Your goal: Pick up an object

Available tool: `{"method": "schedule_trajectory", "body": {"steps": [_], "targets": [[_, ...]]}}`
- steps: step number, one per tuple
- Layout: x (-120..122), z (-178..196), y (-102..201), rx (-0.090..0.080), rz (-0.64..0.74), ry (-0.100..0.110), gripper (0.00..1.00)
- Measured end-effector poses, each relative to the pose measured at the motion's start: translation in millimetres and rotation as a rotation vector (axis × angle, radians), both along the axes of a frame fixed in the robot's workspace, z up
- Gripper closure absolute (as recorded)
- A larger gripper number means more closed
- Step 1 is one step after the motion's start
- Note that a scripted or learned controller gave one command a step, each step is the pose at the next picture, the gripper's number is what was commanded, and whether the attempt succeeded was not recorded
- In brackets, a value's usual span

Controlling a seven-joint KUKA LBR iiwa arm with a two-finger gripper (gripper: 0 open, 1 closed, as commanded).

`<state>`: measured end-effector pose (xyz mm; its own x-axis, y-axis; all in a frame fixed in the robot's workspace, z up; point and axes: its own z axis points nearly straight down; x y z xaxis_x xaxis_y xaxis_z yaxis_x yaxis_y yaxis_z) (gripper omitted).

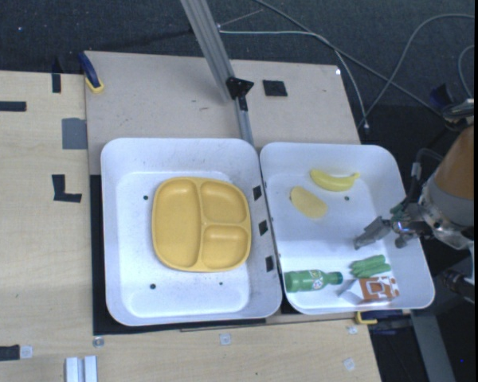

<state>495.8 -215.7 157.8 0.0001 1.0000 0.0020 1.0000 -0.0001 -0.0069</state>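
The gripper (pixel 372 234) hovers spread and empty just above the green pepper (pixel 370 265); I judge it must descend and close

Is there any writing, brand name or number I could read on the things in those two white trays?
None can be read.
The green bottle has a pale label band, too small and blurred to read.
The orange and white carton has printed patches, too blurred to make out any letters.
The yellow divided plate, the banana and the pale yellow piece show no marks.
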Motion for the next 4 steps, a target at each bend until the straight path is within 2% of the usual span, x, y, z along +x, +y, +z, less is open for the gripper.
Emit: {"method": "schedule_trajectory", "body": {"steps": [1,2,3,4], "targets": [[3.0,-45.0,3.6,-0.001,0.001,-0.001,0.00],[3.7,-32.6,3.7,-0.001,0.002,-0.003,1.00],[6.1,27.2,11.5,-0.003,0.002,-0.010,1.00],[7.0,71.5,11.6,-0.004,0.002,-0.010,1.00]]}}
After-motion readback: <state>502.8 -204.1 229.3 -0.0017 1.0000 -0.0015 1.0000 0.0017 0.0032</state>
